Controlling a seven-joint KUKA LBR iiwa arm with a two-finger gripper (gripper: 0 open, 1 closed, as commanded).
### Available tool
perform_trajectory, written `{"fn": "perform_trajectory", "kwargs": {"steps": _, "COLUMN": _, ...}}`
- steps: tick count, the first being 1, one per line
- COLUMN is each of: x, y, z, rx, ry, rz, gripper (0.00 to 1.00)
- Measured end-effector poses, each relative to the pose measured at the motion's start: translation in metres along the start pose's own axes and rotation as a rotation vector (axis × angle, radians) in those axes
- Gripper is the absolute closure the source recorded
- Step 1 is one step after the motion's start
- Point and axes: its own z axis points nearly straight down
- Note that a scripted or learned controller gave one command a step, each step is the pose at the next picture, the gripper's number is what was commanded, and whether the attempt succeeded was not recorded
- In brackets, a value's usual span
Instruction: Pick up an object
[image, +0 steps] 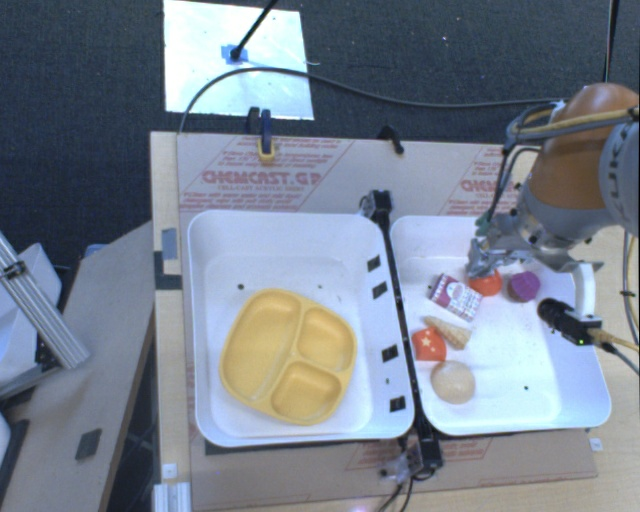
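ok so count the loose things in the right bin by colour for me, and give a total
Right bin, by colour, with the gripper above the first:
Orange-red: 2, a round piece and a red piece
Purple: 1, a round piece
Red and white: 1, a small packet
Tan: 2, a wedge and a pale ball
Total: 6

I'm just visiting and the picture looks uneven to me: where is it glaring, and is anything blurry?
Camera view: the shiny square sheet at the top is washed out by glare; both white bins are bright with soft shadows; the grey-and-orange arm's gripper looks slightly soft; the yellow divided plastic tray is sharp.
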Motion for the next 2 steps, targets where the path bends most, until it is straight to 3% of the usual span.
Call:
{"fn": "perform_trajectory", "kwargs": {"steps": 1, "x": 0.000, "y": 0.002, "z": -0.034, "rx": 0.002, "ry": 0.000, "rz": -0.003, "gripper": 1.00}}
{"fn": "perform_trajectory", "kwargs": {"steps": 2, "x": 0.057, "y": -0.014, "z": -0.027, "rx": 0.007, "ry": 0.003, "rz": -0.008, "gripper": 1.00}}
